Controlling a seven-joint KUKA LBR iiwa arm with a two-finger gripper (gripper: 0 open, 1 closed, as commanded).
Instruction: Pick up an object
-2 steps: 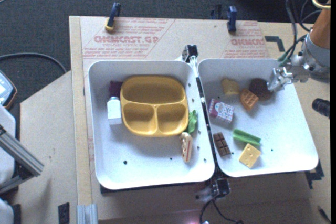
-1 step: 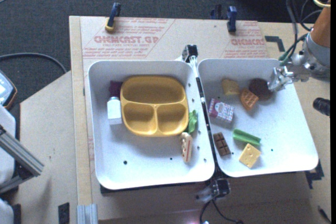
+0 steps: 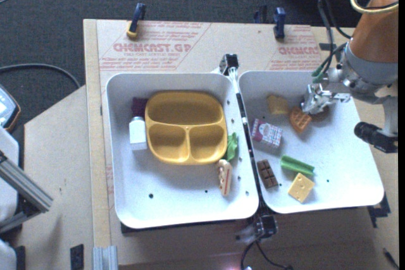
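The grey arm's pincer (image 3: 318, 100) hangs low in the right-hand shallow white bin (image 3: 354, 190), just above and touching or nearly touching the small orange-brown waffle-shaped toy (image 3: 300, 118). Whether it is released or clenched cannot be told from this angle (the metal tips blur into one pale cluster), and nothing shows clearly grasped.

The likeliest failure, in my judgement, is a miss: the waffle lies flat and thin, so the tips may close over its upper edge and slide off, or push it toward the tan wedge-shaped toy (image 3: 276, 104) just beside it. A shove there could jam both pieces together and spoil a clean grip.

The pink carton-shaped toy (image 3: 266, 135), the green stick-shaped toy (image 3: 297, 165) and the yellow cheese-like block (image 3: 300, 187) lie well apart and look safe from disturbance.
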